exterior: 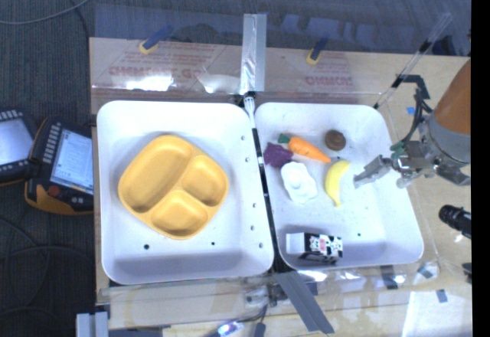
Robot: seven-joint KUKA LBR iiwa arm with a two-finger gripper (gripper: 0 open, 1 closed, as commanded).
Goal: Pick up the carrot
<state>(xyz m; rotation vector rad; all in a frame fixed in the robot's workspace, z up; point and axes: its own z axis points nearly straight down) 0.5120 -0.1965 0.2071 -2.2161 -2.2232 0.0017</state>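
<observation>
The carrot (308,148), orange with a green top, lies in the upper middle of the right bin (383,230). Its green end touches a purple eggplant (276,153). My gripper (385,171) hovers over the right side of that bin, to the right of the carrot and apart from it, with the banana (335,181) in between. It is open, with nothing between its fingers. The arm with its orange band (462,100) comes in from the right edge.
The right bin also holds a brown ball (334,140), a white object (298,181) and a black-and-white toy (315,245) near the front wall. A yellow divided plate (173,184) sits in the left bin (115,251). A handheld controller (60,168) lies left of the bench.
</observation>
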